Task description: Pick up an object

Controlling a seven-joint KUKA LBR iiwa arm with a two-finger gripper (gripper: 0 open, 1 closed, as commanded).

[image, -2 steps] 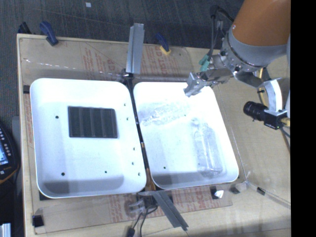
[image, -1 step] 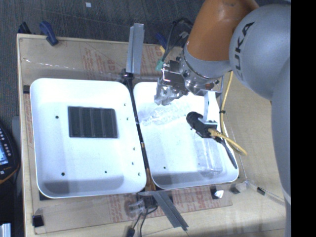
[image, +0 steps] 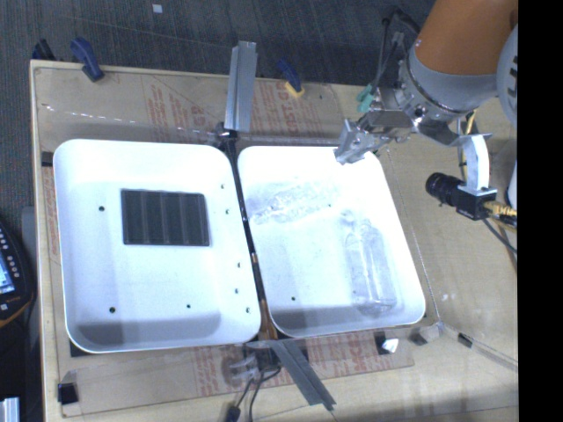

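A clear plastic bottle [image: 368,266] lies in the right bin [image: 299,310], along its right side. A second clear, crumpled piece of plastic [image: 286,202] lies in the same bin toward its far left. A dark ribbed rectangular block [image: 165,217] rests flat in the left bin [image: 132,323]. My gripper [image: 354,146] hangs over the far right corner of the right bin, above and beyond the bottle. Nothing shows between its fingers.
A metal bar [image: 240,86] stands upright behind the gap between the two bins. Blue clamps [image: 88,60] hold the far edge of the board. Another metal bracket [image: 295,372] lies at the near edge below the bins.
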